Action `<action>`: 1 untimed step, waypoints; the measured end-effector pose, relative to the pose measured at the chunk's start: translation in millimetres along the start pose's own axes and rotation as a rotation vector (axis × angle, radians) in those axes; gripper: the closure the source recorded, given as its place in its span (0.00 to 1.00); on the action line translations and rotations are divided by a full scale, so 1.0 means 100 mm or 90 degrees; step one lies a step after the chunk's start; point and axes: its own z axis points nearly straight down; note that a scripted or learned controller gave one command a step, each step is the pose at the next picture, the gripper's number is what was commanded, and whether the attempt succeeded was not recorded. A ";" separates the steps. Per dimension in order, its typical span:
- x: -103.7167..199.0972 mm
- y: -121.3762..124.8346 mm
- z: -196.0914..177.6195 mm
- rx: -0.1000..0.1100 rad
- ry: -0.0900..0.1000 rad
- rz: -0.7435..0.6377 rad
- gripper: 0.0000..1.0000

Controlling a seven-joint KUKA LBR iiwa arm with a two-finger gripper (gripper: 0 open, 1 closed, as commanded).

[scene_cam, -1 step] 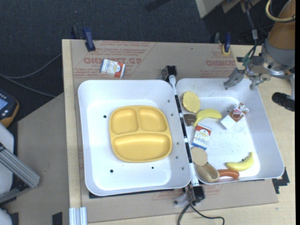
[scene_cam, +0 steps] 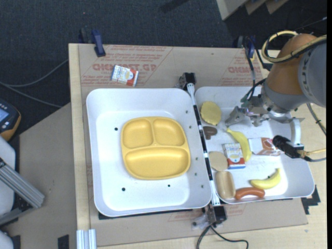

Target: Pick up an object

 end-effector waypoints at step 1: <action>0.24 -0.47 0.20 0.007 0.004 0.000 0.00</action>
